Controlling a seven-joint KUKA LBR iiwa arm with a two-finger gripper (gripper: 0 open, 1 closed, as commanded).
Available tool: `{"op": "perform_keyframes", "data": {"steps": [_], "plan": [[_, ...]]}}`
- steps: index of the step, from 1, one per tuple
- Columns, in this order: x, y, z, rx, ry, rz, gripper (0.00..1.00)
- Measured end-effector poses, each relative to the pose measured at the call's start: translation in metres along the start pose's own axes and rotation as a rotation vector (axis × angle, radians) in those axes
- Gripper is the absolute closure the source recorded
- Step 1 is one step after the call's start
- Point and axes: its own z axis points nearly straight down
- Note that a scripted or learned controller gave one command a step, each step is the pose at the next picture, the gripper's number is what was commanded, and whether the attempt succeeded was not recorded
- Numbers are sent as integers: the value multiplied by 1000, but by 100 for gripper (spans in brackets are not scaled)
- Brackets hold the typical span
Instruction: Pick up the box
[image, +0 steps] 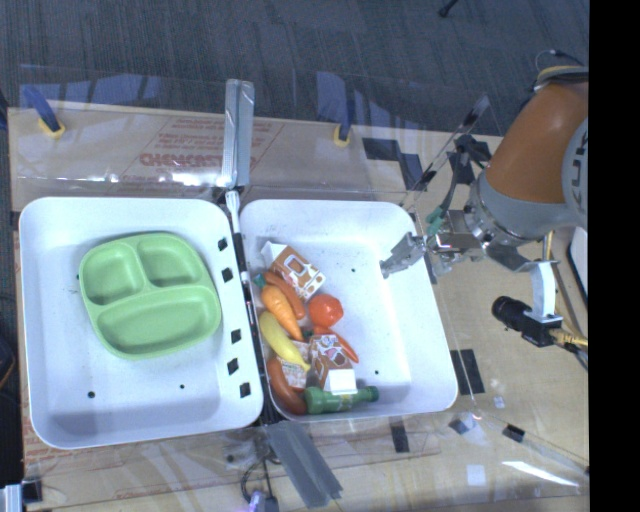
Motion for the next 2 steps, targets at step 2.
{"op": "perform_keyframes", "data": {"steps": [2], "plan": [[30, 110, 176, -2, 0, 162, 0]]}}
